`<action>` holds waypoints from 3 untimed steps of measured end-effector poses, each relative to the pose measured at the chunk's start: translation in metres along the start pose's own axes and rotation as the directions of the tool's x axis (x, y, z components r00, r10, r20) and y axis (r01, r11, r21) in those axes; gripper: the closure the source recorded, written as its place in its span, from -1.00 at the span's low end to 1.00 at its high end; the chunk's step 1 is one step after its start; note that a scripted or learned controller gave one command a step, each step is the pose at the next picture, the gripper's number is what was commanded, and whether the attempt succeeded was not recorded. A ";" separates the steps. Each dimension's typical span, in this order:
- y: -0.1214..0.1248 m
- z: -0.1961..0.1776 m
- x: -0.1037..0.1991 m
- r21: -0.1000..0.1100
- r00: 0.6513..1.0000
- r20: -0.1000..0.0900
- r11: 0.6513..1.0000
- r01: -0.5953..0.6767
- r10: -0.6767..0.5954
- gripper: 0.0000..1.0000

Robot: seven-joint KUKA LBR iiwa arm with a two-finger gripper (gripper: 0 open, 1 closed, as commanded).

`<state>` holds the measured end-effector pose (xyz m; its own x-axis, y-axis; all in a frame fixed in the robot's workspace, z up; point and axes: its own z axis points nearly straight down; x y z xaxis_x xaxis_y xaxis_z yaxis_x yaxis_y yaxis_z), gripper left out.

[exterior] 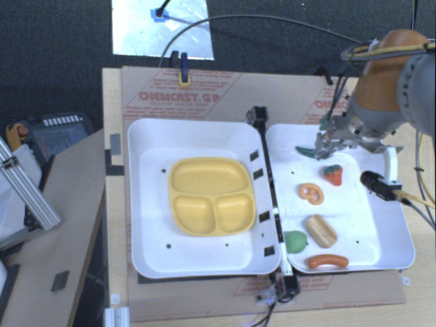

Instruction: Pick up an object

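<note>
Two white bins sit side by side, and over the right bin's (402, 251) far end the gripper (330, 146) hovers beside a strawberry (333, 174), its grip state unclear.

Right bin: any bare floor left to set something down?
Yes: right bin is bare along its right side, between the hot dog bun and the rim. Crowded down its left-centre: strawberry, pretzel, green piece, sausage. The hand covers the top.

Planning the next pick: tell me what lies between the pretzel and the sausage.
In the camera view, the bread roll lies between the pretzel and the sausage, apart from both.
</note>
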<state>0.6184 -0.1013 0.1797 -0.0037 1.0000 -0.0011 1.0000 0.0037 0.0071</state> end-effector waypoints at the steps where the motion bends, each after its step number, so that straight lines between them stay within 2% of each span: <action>1: 0.002 -0.048 0.000 0.000 1.000 0.000 1.000 0.000 0.000 1.00; 2: -0.006 -0.058 0.057 0.005 1.000 -0.003 1.000 0.006 -0.006 1.00; 3: -0.014 -0.044 0.109 0.007 1.000 -0.003 1.000 0.005 -0.005 1.00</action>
<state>0.6041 0.0080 0.2238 -0.0092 1.0000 0.0018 1.0000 0.0092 0.0004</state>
